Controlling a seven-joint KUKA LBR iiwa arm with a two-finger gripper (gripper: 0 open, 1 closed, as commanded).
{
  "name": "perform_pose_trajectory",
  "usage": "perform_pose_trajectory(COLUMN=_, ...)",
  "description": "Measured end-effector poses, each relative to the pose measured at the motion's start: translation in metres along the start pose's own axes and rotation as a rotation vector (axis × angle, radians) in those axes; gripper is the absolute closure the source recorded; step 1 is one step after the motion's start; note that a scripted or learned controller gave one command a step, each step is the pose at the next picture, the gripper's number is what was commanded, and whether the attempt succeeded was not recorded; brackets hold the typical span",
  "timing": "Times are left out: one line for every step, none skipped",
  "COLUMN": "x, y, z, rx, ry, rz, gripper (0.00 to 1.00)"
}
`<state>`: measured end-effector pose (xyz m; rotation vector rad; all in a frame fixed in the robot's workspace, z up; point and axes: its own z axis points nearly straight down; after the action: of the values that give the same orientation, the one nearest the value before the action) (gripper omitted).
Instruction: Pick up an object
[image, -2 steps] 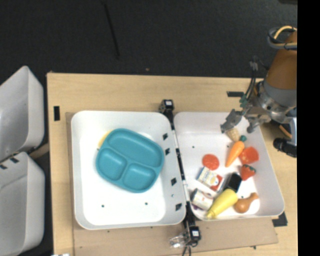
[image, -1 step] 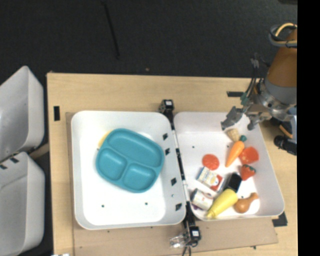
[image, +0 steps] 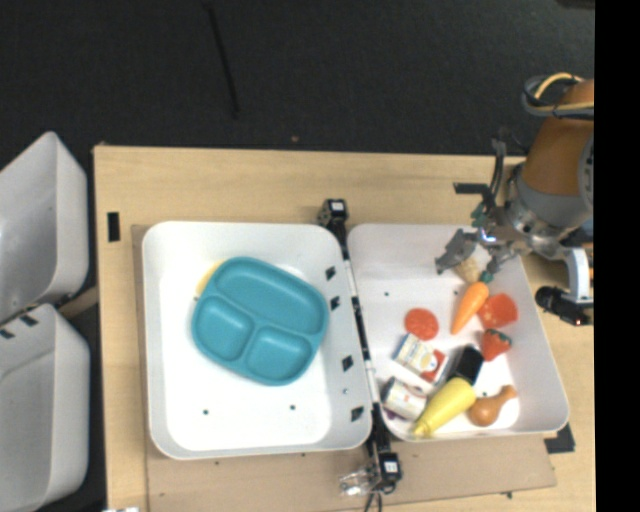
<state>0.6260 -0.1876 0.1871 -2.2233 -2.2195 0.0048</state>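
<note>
The right bin (image: 385, 260) holds several toy foods: an orange carrot (image: 468, 305), a red round slice (image: 421, 323), a red piece (image: 499, 310), a yellow cone-shaped piece (image: 445, 404), a brown pear-like piece (image: 490, 406) and small white packets (image: 416, 355). My gripper (image: 469, 260) hangs over the bin's far right corner, just above the carrot's top. It looks open, fingers spread. A small tan object (image: 467, 269) sits between them; I cannot tell whether they touch it.
The left bin (image: 170, 400) holds a blue divided plate (image: 262, 320) with a yellow edge peeking out at its upper left. A black item (image: 466, 362) and a small can (image: 400, 398) lie among the foods. The bins meet along a clipped middle wall.
</note>
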Motion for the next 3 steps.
perform_pose_trajectory(x=-0.003, y=0.003, z=0.062, rx=0.001, ry=0.001, rz=0.002, gripper=0.0)
perform_pose_trajectory(x=-0.004, y=0.004, z=0.087, rx=-0.003, ry=0.0, rz=0.004, gripper=0.0)
perform_pose_trajectory(x=-0.005, y=0.005, z=0.074, rx=-0.007, ry=-0.001, rz=0.005, gripper=1.0)
